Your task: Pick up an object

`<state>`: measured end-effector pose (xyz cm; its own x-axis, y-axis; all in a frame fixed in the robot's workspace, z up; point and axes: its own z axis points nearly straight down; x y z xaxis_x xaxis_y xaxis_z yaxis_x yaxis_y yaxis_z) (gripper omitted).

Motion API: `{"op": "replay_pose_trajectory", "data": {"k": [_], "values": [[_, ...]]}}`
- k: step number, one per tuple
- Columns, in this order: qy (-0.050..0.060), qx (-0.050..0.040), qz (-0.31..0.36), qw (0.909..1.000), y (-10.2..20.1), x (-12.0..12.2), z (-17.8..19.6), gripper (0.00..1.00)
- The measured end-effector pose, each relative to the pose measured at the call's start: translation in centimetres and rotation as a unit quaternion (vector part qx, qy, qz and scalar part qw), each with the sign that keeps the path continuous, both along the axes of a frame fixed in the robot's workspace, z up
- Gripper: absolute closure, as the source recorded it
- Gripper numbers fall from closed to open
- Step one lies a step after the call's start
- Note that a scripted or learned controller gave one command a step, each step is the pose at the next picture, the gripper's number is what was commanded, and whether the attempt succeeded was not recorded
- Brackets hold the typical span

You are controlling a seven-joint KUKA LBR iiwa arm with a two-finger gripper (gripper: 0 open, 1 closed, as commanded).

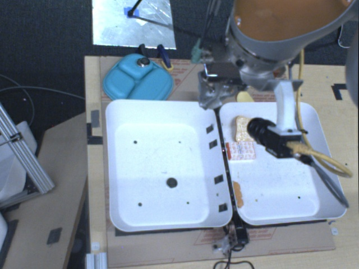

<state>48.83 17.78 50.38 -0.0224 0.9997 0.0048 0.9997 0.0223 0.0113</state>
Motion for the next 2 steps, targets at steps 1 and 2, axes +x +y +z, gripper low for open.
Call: {"op": "replay_pose_trajectory", "data": {"k": [1, 2], "values": [[-0.001, 0.0004, 0.003, 1.0000, 0.0, 0.1, 1.1, 1.00], [0.003, -0.0014, -0.008, 1.0000, 4.1, 4.5, 3.2, 1.00]]}}
